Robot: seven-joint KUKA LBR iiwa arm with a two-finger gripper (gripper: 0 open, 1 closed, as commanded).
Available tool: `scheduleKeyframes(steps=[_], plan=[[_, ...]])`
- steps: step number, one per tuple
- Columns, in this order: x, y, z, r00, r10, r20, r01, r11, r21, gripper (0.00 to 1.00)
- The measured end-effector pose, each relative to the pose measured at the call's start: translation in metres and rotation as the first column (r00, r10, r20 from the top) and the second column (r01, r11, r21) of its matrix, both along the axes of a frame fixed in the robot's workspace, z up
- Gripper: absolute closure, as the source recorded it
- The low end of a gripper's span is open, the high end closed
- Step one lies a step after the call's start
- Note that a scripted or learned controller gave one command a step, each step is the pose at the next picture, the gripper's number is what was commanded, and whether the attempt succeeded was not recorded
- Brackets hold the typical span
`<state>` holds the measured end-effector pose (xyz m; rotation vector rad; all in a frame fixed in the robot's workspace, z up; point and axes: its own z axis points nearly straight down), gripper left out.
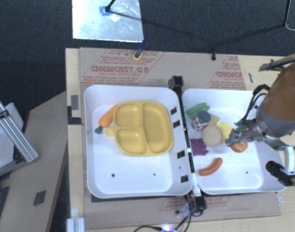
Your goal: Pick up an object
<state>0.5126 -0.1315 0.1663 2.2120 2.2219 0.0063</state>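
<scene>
My gripper [237,140] hangs low over the right bin [234,180], near its right side. Directly under its tip lies a small orange round piece [240,148], partly covered by it. Just left of it sit a tan round disc [213,135] and a yellow piece [225,128]. A small can [202,119] and a green leafy piece [196,109] lie further back. A purple piece [199,147] and an orange sausage [210,166] lie nearer the front.
The left bin [104,178] holds a yellow divided plate [140,128] with a toy carrot [106,116] at its left. A black divider [184,139] runs between the bins. The grey arm with its orange band [285,100] fills the right edge.
</scene>
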Motion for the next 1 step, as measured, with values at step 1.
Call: scheduleKeyframes(steps=[1], plan=[[0.0021, -0.0002, 0.0540, 1.000, 0.000, 0.001, 0.000, 1.000, 0.000, 1.00]])
